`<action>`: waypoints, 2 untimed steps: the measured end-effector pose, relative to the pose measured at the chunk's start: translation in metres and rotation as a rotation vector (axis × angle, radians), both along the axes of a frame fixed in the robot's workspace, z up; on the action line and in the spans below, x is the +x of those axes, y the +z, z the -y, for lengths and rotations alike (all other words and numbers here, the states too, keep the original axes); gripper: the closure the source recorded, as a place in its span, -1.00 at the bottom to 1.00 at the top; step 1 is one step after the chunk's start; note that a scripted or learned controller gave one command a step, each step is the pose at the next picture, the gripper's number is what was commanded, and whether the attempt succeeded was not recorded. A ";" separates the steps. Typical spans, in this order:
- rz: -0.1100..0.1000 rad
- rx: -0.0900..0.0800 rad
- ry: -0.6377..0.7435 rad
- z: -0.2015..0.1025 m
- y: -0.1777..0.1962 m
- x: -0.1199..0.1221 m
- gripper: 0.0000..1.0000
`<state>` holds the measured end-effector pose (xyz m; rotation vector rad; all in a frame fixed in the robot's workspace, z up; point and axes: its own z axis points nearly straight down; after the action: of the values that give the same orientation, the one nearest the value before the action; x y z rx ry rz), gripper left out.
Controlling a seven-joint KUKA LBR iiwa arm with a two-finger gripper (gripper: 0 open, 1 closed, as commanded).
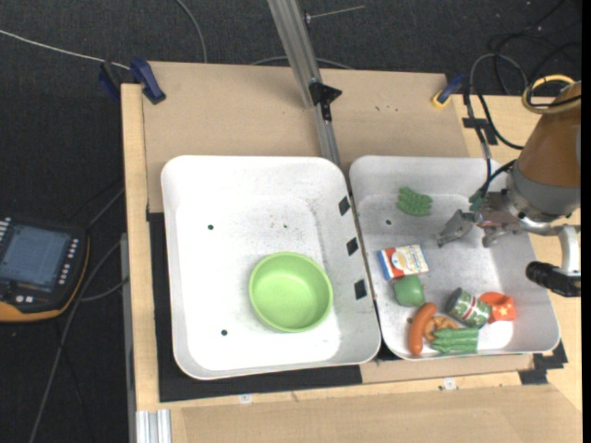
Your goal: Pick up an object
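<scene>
Tan table [231,109] on dark carpet, cables trailing around, teach pendant [37,266] off to the left. Left bin [194,201] has a green bowl [290,291]. Right bin [526,330] holds toy food, with the end effector [469,228] open above it, gripping nothing.

Orange band above a grey wrist; the end effector [474,226] looks like dull grey metal.

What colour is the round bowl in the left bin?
Light green, seen in the camera view: the round plastic bowl.
</scene>
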<state>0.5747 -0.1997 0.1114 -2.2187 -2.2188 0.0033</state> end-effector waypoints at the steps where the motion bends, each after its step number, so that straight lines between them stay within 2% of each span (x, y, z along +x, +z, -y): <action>1: 0.006 -0.001 0.000 0.000 0.013 0.002 1.00; 2: 0.009 -0.002 0.001 -0.008 0.062 -0.001 1.00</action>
<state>0.5733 -0.1918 0.1732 -2.2232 -2.2253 -0.0040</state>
